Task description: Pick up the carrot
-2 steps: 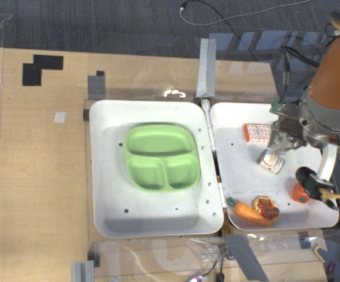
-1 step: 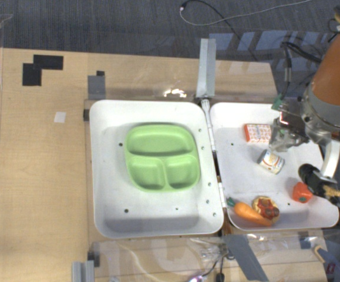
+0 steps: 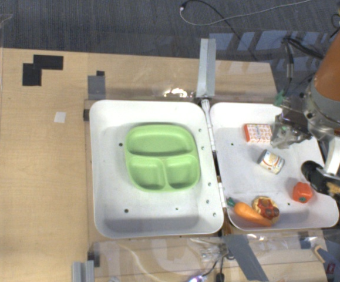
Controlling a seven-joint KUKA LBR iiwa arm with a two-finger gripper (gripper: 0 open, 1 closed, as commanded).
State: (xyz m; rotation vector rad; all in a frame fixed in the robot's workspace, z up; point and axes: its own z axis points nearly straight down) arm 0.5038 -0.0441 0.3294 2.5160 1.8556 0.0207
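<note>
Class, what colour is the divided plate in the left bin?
Light green; the plate shows best in the camera view.

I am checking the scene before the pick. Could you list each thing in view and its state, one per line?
carrot: lying flat in the right bin's near corner, touching the pizza slice, not grasped.
pizza slice: lying against the carrot.
can: tipped on its side, mid-bin.
red box: lying flat, near the far wall.
red pepper: resting free, by the right wall.
green tray: level in the left bin.
gripper: above the can, jaws unclear.
</note>
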